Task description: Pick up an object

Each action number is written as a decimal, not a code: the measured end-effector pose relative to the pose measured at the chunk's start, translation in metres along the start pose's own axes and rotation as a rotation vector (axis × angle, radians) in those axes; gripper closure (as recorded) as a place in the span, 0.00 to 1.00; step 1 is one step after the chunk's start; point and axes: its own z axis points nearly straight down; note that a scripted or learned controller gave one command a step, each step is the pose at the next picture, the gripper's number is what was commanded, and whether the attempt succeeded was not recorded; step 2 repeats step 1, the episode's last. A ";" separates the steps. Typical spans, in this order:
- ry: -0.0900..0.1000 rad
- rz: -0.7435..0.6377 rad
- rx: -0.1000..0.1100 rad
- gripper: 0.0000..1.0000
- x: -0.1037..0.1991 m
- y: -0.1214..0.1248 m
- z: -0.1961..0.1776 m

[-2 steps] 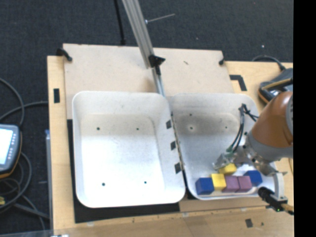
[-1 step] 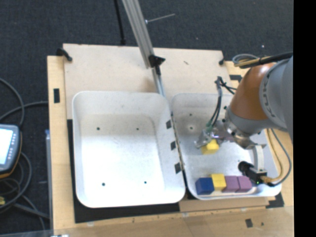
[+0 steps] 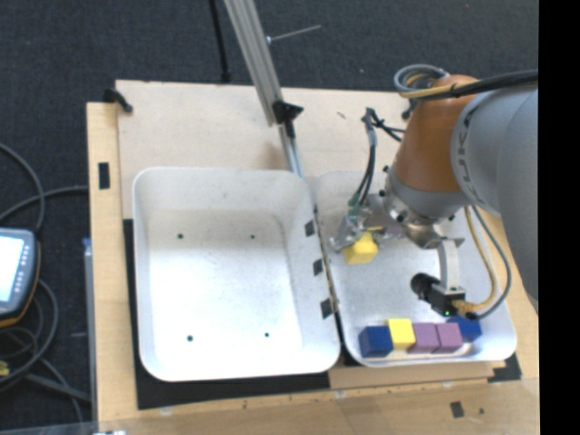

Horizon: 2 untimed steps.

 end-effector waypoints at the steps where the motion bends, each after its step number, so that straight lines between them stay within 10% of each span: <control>1: 0.001 0.001 0.010 1.00 0.081 -0.054 0.004; 2: 0.001 0.001 0.010 1.00 0.081 -0.054 0.004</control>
